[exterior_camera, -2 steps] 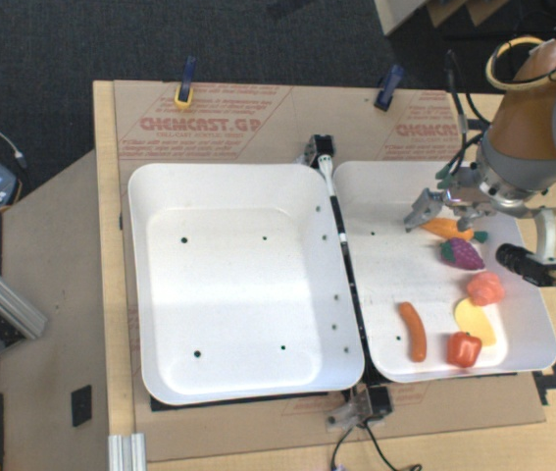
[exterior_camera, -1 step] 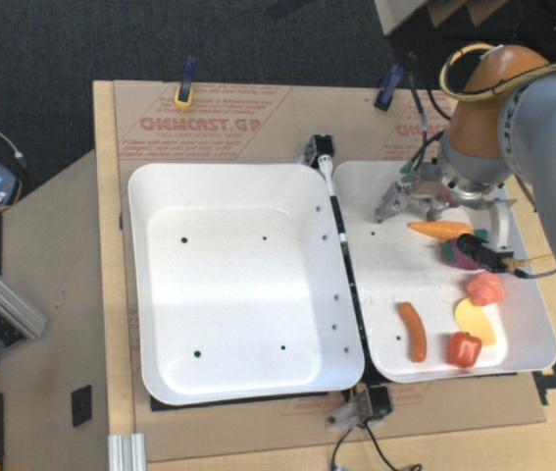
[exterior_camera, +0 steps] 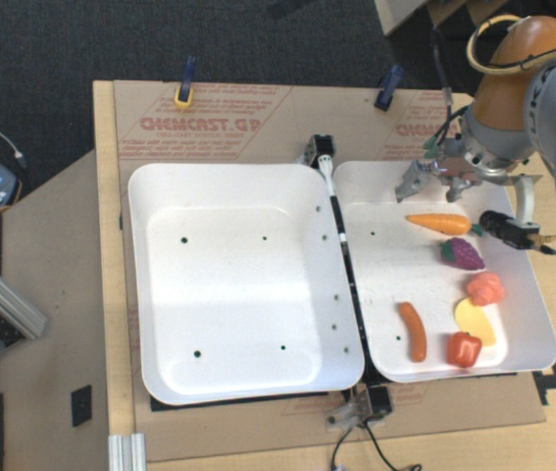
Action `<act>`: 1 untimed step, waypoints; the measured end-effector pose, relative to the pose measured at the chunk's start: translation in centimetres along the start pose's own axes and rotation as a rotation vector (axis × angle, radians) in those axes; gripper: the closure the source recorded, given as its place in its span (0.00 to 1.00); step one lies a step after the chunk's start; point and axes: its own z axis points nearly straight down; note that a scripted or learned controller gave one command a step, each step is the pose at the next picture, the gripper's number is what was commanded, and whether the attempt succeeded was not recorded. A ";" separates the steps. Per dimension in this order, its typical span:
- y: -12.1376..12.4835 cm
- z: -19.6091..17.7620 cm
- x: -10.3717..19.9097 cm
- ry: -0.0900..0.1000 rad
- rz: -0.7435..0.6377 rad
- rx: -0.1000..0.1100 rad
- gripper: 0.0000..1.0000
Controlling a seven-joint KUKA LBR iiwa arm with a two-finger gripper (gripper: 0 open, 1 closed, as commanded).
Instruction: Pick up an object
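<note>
Hovering my gripper at the right white plastic bin's far end, fingers spread, pinching nothing. The orange toy carrot lies just near of it. I judge it light, stiff, slick; grip across its thick middle. Purple, pink, yellow, red toys crowd nearer.

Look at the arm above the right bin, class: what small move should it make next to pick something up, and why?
Probably lower the gripper toward the carrot. The gripper hangs over the far end of the right bin with nothing visible in it, and the carrot lies just in front of it, nearer than the purple piece or the sausage.
</note>
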 end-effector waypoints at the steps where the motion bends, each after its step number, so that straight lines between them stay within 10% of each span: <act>1: -4.5 3.3 3.9 0.005 -0.001 0.012 0.00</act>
